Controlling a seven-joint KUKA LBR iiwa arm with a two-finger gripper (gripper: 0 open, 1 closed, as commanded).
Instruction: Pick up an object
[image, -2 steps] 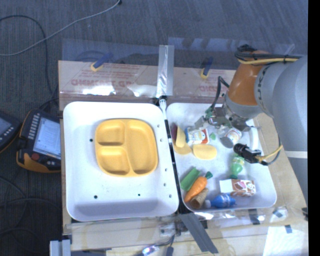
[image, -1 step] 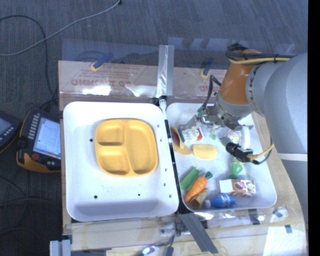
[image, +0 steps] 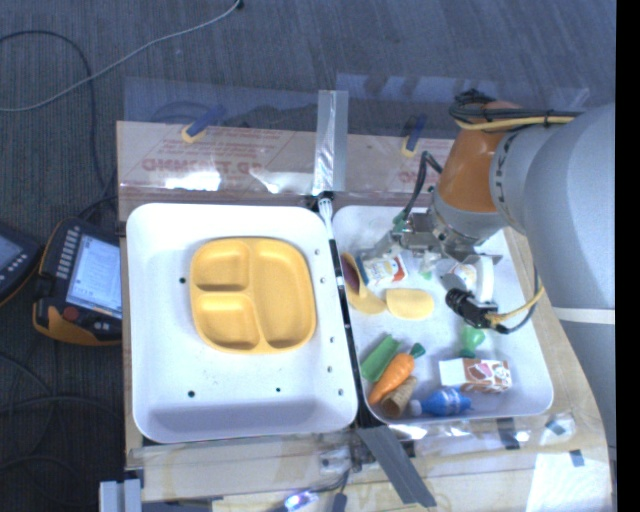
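Along the right bin's (image: 540, 395) front edge lie a blue bottle (image: 443, 403), carrot (image: 393, 372) and small carton (image: 483, 374). Gripper (image: 412, 240) sits near the back edge over a white packet (image: 384, 269), perhaps touching it; its opening cannot be told.

Red printed lettering is seen on the cardboard sheet (image: 215, 160) behind the bins, upside down and glared, not legible; printing on the small carton (image: 487, 374) and the wrapper (image: 383, 268) is too small to be read.
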